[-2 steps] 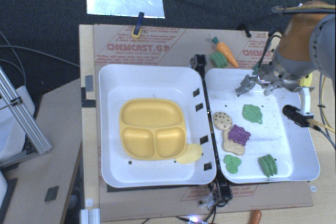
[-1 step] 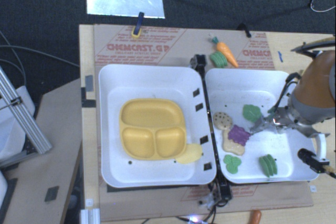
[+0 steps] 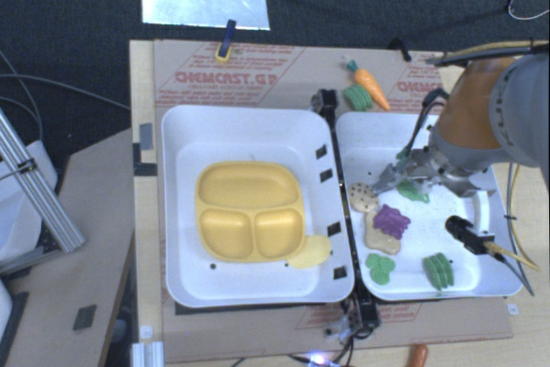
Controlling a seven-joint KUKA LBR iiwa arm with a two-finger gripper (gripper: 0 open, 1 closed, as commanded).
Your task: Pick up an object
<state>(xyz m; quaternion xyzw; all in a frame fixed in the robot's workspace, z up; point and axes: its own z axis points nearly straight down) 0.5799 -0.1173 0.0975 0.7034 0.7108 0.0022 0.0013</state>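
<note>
Several small toy foods lie in the right bin [image 3: 494, 275], where the gripper [image 3: 411, 176], its opening impossible to judge, is lowered beside a green piece [image 3: 414, 192], judged light, rigid, slippery, best pinched across its narrow middle.

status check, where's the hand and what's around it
Hand low in right bin, grip unclear. Green piece beside it. Purple grapes, cookie close by.
</note>
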